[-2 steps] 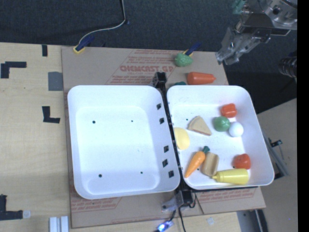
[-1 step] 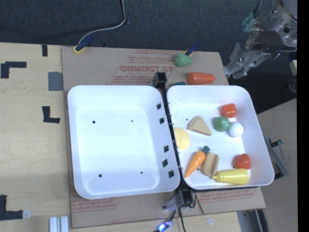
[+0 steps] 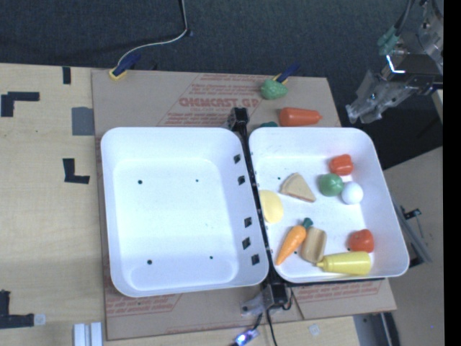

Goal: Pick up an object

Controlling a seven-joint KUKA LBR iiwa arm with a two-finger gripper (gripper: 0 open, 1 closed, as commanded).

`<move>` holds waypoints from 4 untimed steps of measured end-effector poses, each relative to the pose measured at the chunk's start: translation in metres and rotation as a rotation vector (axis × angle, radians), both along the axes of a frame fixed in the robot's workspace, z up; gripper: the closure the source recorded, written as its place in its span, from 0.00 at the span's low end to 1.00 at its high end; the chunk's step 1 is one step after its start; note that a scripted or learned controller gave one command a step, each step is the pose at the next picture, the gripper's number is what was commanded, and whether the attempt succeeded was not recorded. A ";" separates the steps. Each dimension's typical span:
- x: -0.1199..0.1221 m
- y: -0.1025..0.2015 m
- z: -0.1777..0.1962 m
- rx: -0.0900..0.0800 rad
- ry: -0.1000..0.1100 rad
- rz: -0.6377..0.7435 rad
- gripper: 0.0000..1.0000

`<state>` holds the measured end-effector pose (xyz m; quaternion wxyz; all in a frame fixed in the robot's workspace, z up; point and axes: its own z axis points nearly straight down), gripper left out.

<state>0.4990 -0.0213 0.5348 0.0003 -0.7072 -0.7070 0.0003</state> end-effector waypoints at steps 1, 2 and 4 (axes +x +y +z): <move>-0.016 -0.004 0.000 0.000 0.000 0.000 1.00; -0.015 -0.004 0.000 -0.001 0.000 0.001 0.00; 0.039 -0.070 0.010 -0.003 -0.002 0.001 1.00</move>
